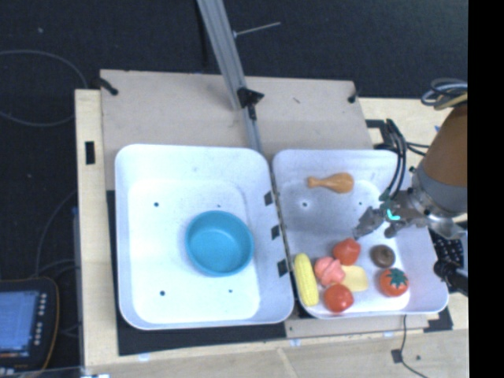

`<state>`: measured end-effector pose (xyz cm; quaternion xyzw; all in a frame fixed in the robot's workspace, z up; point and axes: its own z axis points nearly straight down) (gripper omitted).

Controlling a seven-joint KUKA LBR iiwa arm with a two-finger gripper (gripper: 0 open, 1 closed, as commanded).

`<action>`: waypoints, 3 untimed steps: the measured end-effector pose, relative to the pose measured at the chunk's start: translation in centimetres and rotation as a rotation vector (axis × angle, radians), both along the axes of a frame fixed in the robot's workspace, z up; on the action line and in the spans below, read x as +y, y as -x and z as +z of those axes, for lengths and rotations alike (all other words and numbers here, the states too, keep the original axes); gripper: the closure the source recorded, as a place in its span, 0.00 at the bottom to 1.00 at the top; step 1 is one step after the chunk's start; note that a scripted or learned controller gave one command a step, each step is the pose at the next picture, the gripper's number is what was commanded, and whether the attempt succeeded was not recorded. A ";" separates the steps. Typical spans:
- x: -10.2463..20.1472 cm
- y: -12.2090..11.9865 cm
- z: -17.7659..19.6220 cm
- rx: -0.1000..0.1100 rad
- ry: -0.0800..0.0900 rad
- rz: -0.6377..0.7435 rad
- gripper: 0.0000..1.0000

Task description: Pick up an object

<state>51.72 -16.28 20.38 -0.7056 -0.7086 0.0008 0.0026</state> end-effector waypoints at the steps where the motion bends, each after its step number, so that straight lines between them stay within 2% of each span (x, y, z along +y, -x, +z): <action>1: 0.0 -0.1 0.3 -0.006 0.001 0.000 0.00; 3: -0.8 0.1 -8.5 0.001 0.004 -0.005 0.00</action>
